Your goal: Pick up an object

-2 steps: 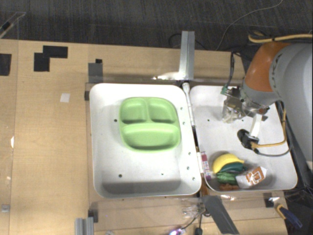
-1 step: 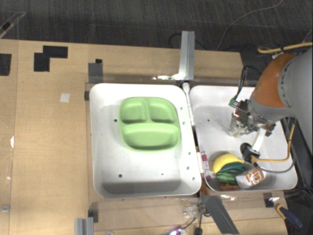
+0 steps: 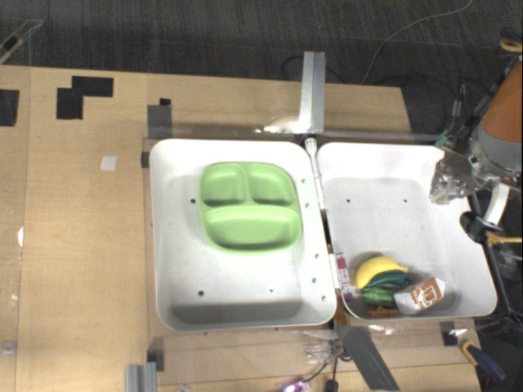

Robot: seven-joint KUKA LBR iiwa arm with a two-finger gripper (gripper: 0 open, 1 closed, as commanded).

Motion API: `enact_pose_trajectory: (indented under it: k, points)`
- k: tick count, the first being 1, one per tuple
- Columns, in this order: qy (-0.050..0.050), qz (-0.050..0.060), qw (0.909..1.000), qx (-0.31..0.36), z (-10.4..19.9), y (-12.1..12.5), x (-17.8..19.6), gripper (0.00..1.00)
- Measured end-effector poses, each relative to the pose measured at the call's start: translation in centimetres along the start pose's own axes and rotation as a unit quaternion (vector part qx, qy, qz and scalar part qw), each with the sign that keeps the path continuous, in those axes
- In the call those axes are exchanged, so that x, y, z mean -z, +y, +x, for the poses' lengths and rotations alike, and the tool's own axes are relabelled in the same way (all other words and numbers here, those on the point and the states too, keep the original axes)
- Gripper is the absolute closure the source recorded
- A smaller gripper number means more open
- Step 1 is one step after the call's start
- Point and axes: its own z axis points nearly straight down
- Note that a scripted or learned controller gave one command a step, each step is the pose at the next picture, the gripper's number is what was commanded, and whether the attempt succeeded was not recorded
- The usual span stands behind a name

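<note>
The pincer hangs over the upper right corner of the right bin, at the end of the grey arm with its orange band, which enters from the right. Whether it is open or closed cannot be told at this angle; nothing shows in its grasp.

Around it the white floor of that bin lies bare, and nothing stands between the pincer and the objects farther down. Those objects sit clustered in the bin's lower part, well apart from the pincer and toward the front wall: a yellow piece, a dark green piece lying against it, a brown piece just below, and a small white and orange packet touching the group on its right.

The 2 bins meet along a raised divider. The left bin carries a green plate with 3 compartments, set flat near the middle. Beyond the bins the wooden bench bears black markers at upper left, and a metal bracket stands at the back above the divider.
</note>
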Motion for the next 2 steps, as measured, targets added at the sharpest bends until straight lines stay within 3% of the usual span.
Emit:
enact_pose_trajectory:
  k: [1, 2]
  points:
    - [0.001, 0.001, 0.9995, -0.031, 1.2, -7.2, 2.5, 1.00]
    - [0.000, 0.003, 0.9958, -0.092, 4.6, -10.2, 2.9, 1.00]
